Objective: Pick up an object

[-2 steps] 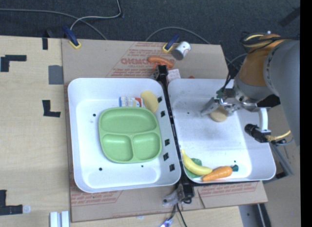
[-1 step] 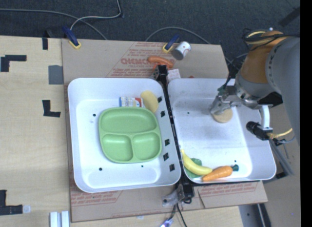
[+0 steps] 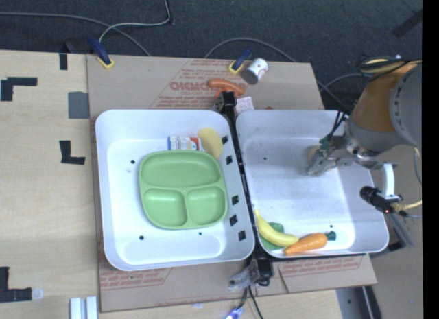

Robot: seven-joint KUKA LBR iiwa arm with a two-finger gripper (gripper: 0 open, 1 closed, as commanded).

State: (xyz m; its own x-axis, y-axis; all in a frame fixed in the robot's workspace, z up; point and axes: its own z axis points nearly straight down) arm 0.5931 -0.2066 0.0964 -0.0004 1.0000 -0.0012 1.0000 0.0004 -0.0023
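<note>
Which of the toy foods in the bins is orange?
The carrot at the right bin's near edge; the banana touching it and the piece beside the green tray are yellow.

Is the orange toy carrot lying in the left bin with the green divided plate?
No, the orange toy carrot lies in the right bin beside the yellow banana, apart from the green divided plate.

The tool (image 3: 319, 161) hovers in the right bin (image 3: 302, 201), banana (image 3: 273, 231) and carrot (image 3: 306, 243) apart.
</note>
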